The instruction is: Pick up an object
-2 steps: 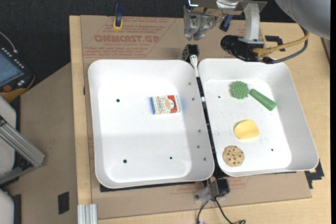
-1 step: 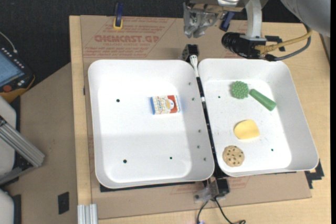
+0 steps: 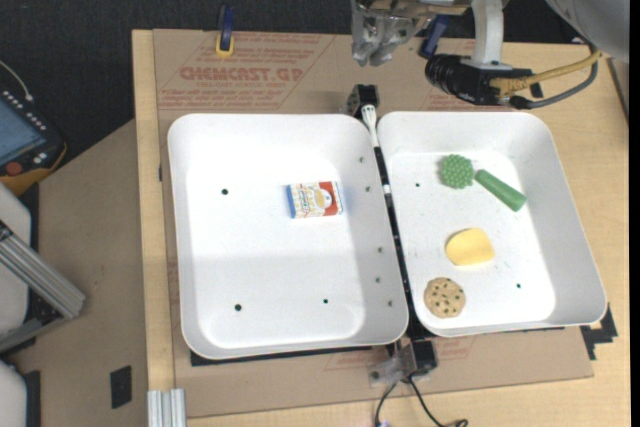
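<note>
Risks ahead of the pick, with the claw (image 3: 378, 50) parked beyond the bins

You had the claw hanging past the far edge of the seam (image 3: 385, 205) between the two bins, over bare surface (image 3: 250, 65); I could not tell whether its fingers were spread or pressed together, and nothing showed between them. Nearest that seam lay the small printed packet (image 3: 315, 200), on the floor of the left bin (image 3: 200, 215), flat, its long axis running crosswise toward the seam. On the seam's other side sat the green brush (image 3: 480, 180), its round head nearest the seam and its handle pointing away and toward the near rim. The yellow piece (image 3: 469, 247) and cookie (image 3: 444, 296) lay nearer still. A flat packet could slip under closing fingers; a descent near the seam could strike the bin rims.
</note>
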### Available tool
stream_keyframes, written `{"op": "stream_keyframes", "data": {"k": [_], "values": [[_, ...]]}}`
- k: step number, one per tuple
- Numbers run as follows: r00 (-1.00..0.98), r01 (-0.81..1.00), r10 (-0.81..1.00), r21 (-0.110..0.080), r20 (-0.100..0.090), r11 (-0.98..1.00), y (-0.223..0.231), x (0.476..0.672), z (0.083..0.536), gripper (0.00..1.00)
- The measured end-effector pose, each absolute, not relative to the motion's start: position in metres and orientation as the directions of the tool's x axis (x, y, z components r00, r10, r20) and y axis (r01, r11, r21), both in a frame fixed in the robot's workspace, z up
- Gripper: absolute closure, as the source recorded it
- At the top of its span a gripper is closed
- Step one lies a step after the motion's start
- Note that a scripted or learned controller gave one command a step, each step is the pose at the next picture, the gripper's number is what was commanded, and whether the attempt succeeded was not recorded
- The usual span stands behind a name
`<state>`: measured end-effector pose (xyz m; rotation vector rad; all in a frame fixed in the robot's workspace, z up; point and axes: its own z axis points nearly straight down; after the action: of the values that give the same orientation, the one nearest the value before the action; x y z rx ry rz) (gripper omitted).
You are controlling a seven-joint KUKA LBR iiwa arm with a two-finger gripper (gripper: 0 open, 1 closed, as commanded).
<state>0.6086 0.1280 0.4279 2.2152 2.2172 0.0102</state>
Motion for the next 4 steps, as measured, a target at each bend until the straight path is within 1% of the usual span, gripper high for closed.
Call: {"op": "stream_keyframes", "data": {"k": [2, 3, 4], "values": [[-0.002, 1.0, 1.0, 0.016, -0.001, 0.002, 0.129, 0.61, 0.449, 1.0], [-0.001, 1.0, 1.0, -0.02, -0.004, 0.0, 0.147, 0.577, 0.289, 1.0], [0.006, 1.0, 1.0, -0.009, -0.001, -0.006, 0.086, 0.534, 0.267, 1.0]]}}
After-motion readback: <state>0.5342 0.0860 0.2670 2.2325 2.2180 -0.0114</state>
